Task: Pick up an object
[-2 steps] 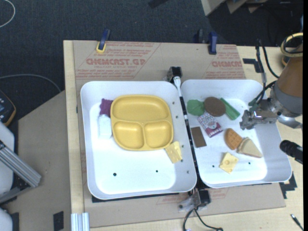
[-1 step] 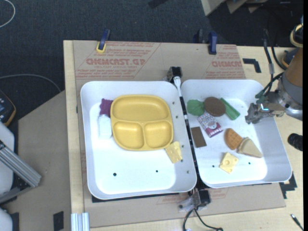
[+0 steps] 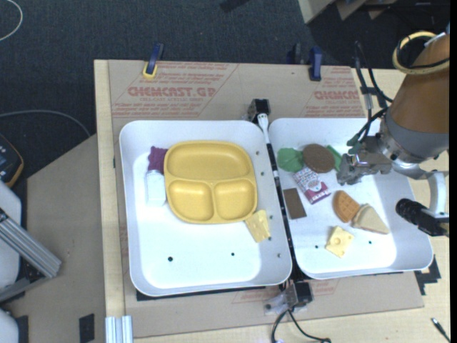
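Observation:
My gripper (image 3: 350, 171) hangs low over the right bin (image 3: 400, 252), near its middle, pointing toward the toy food. Just left of it lie a brown round cookie (image 3: 318, 158) and a green piece (image 3: 289, 158). A red and white packet (image 3: 312, 184) and a dark brown bar (image 3: 293, 203) lie below those. An orange-brown bread piece (image 3: 345, 206), a tan wedge (image 3: 370, 220) and a yellow cheese block (image 3: 339, 242) sit below the gripper. Nothing shows between the fingers.
The left bin (image 3: 196, 263) holds a yellow divided tray (image 3: 211, 180), a purple item (image 3: 156, 158), a white item (image 3: 155, 189) and a yellow cheese wedge (image 3: 258, 226). Clamps sit on the board's far edge. A black divider runs between the bins.

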Available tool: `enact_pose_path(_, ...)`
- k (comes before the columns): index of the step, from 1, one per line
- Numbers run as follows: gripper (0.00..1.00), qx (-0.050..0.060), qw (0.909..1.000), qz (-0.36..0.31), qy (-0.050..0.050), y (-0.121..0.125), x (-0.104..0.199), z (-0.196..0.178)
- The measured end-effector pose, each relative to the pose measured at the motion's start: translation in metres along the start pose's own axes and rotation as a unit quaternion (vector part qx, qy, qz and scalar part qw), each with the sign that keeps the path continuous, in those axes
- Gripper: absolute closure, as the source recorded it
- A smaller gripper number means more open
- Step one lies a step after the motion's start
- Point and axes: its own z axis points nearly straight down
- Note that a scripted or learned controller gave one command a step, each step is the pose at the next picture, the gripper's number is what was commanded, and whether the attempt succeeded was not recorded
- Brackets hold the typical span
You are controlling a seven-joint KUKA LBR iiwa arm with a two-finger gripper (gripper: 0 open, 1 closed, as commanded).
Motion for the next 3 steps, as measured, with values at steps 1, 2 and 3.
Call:
enact_pose_path(1, 1.00, 0.000, 1.0000, 0.000, 0.000, 0.001, 0.052, -0.002)
enact_pose_path(2, 1.00, 0.001, 1.0000, 0.001, 0.000, -0.016, 0.099, -0.010)
enact_pose_path(3, 1.00, 0.002, 1.0000, 0.001, -0.001, -0.035, 0.149, 0.003)
